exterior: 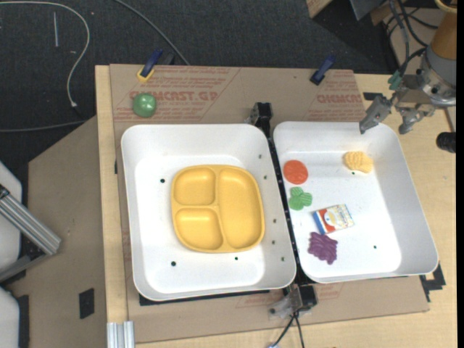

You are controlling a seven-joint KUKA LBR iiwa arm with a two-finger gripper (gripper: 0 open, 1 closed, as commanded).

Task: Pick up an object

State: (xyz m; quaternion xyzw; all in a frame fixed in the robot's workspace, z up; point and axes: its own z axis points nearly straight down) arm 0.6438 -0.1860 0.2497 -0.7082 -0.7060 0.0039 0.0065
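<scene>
My gripper (391, 119) hangs over the far right corner of the right bin (413, 216), fingers spread open with nothing between them. Inside that bin lie a yellow lumpy toy (358, 162), a red round piece (295, 172), a green broccoli-like piece (299, 199), a small white, blue and red carton (333, 218) and a purple grape bunch (322, 246). The yellow toy is the closest thing to the gripper, a little below and left of it.
The left bin (145, 216) holds a yellow divided plate (217, 208). A green ball (145, 105) rests on the cardboard behind the left bin. Blue clamps (150, 66) (322, 70) grip the board's far edge. Cables and boxes crowd the top right.
</scene>
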